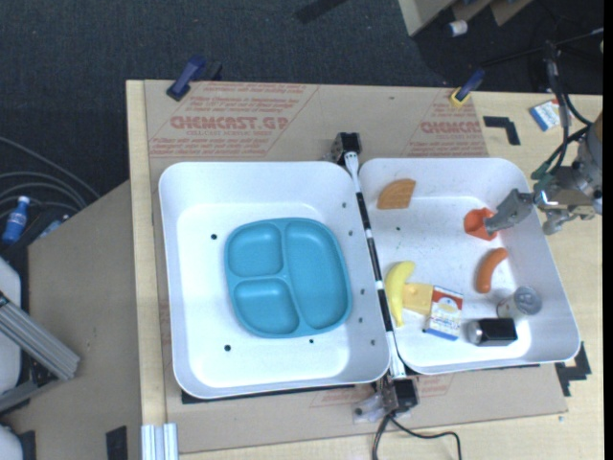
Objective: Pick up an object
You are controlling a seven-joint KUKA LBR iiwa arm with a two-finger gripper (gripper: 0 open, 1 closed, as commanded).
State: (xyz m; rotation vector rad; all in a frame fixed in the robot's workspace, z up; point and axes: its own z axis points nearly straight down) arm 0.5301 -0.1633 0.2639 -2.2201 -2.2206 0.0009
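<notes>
My gripper [533,218] hangs over the right side of the right bin [450,174], reaching in from the right. Its fingers stand open, one grey finger [508,210] pointing left and the other nearer the bin's right wall. A small red-orange object [475,222] lies just left of the left fingertip, touching or nearly touching it, not between the fingers. An orange sausage [489,268] lies below it. A tan bread-like piece [396,194] sits at the bin's back left.
At the right bin's front lie a yellow banana [397,278], a yellow wedge [418,298], a small printed box [443,315], a black block [492,331] and a grey round piece [525,301]. The left bin [192,190] holds a blue divided plate [285,276].
</notes>
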